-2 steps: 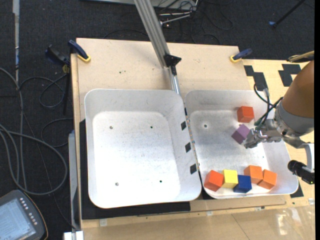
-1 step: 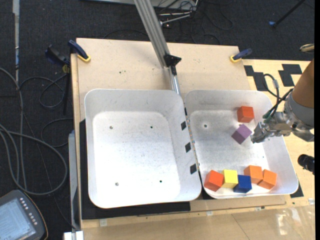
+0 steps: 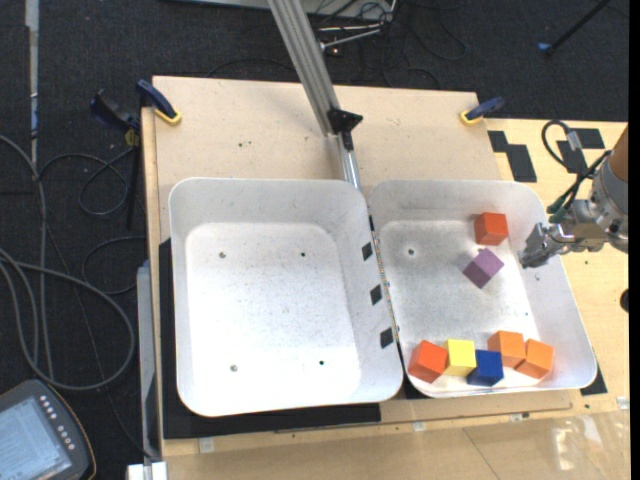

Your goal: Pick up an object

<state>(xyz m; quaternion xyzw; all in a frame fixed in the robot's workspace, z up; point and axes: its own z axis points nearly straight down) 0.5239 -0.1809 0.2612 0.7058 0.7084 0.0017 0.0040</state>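
Blocks fill the right bin (image 3: pixel 560 288) on the table (image 3: pixel 260 128), while the left bin (image 3: pixel 200 208) sits beside it. Along the near edge lie an orange block (image 3: pixel 429 360), a yellow one (image 3: pixel 461 354), a blue one (image 3: pixel 488 367) and two more orange ones (image 3: pixel 508 347) (image 3: pixel 538 357). Further back rest a purple block (image 3: pixel 484 267) and an orange block (image 3: pixel 490 228). The pincer (image 3: pixel 534 249) hovers at the bin's right side, gripping nothing; I cannot tell how far apart it is

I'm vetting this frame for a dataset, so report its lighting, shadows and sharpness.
Camera view: even, diffuse light with no harsh glare on the white bins; soft shadows under the purple block and the blocks along the near wall; blocks look sharp, while the tool at the right edge is slightly soft.
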